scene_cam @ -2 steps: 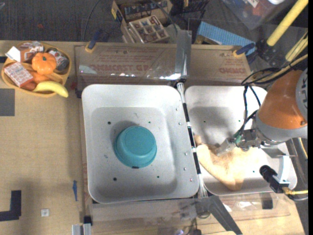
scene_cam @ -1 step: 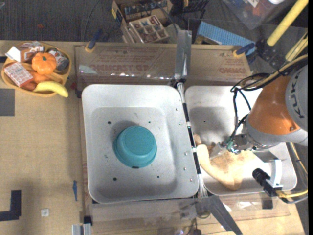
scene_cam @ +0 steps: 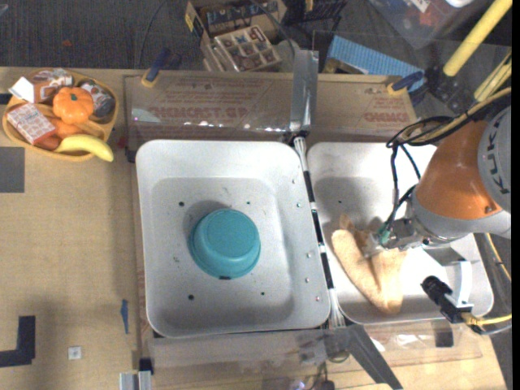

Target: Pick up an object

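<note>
1. A tan wooden counter [scene_cam: 73, 242] is seen from above, with cluttered boxes and cables on the dark floor behind it.
2. Two shallow white bins sit side by side on the counter: a left bin [scene_cam: 162, 177] and a right bin [scene_cam: 341, 169], their inner rims touching.
3. One teal bowl [scene_cam: 226, 243] lies upside down near the middle of the left bin.
4. Tan, bread-like pieces [scene_cam: 370, 266] lie in the lower middle of the right bin; they seem to be two overlapping pieces, but the count is unclear.
5. One grey arm [scene_cam: 459, 185] with an orange band reaches in from the right, over the right bin.
6. Its gripper [scene_cam: 388, 236] is low over the right bin, at the upper right edge of the tan pieces, appearing to touch them.
7. Whether the gripper is open, closed or gripping anything cannot be told from this angle.
8. One yellow dish [scene_cam: 24, 136] at the counter's far left corner holds toy food: one orange pumpkin [scene_cam: 73, 106], one banana [scene_cam: 87, 145] and some small packets.
</note>
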`<state>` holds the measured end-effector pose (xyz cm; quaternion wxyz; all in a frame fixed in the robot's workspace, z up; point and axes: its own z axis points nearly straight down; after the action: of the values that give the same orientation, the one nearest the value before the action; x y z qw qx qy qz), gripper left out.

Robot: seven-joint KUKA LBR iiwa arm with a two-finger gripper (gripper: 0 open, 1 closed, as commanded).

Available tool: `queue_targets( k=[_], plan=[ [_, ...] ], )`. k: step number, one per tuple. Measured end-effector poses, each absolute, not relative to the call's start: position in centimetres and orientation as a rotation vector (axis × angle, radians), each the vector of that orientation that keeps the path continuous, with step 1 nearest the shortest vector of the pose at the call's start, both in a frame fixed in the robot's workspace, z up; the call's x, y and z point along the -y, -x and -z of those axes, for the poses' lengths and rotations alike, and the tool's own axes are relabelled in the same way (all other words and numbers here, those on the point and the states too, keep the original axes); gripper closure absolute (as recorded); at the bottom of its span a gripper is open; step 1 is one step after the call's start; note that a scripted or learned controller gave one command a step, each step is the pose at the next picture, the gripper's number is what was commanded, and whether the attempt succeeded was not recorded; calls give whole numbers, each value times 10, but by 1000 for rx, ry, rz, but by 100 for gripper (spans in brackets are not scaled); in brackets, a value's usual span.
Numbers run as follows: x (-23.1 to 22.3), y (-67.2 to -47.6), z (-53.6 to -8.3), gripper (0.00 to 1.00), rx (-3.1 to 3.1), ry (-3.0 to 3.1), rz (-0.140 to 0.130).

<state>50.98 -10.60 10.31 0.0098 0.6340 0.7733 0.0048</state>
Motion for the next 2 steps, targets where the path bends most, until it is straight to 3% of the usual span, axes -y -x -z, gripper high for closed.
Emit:
queue_targets(
  k=[1, 2],
  plan=[
    [106, -510, -103, 0, -2414, -1979, -15],
    [108, -510, -113, 100, -2408, -1982, -16]
  ],
)
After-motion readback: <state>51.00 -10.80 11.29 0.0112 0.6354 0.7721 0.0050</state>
